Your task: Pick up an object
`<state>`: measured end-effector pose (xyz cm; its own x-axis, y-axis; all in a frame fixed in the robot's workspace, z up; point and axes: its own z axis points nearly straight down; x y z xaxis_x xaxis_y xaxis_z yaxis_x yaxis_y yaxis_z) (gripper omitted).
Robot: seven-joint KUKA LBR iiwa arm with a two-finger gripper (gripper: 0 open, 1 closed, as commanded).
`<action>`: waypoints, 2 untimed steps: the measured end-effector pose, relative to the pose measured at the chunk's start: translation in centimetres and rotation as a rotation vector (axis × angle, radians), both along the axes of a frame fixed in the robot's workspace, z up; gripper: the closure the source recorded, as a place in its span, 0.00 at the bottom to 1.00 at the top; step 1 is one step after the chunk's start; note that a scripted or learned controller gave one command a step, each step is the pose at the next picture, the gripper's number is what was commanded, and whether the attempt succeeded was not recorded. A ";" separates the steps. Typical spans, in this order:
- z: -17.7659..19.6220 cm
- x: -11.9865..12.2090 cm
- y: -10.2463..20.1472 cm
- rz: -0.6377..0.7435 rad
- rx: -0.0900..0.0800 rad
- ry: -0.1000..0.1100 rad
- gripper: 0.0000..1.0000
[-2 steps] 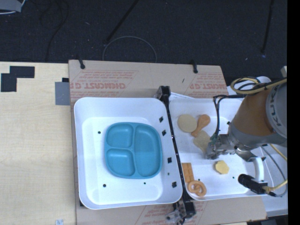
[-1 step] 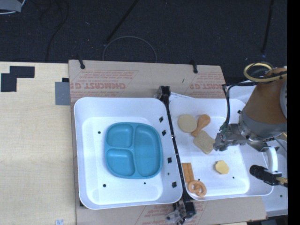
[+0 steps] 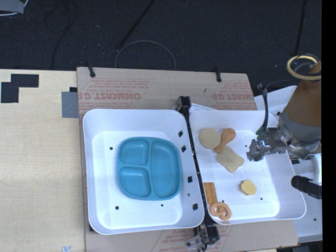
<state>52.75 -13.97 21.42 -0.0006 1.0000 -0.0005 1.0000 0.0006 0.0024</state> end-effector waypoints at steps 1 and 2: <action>1.0 -1.2 5.2 0.004 0.004 0.005 1.00; 0.0 -1.6 10.3 0.003 0.003 0.007 1.00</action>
<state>51.10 -3.72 21.40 -0.0033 1.0000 0.0022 1.0000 0.0033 -0.0047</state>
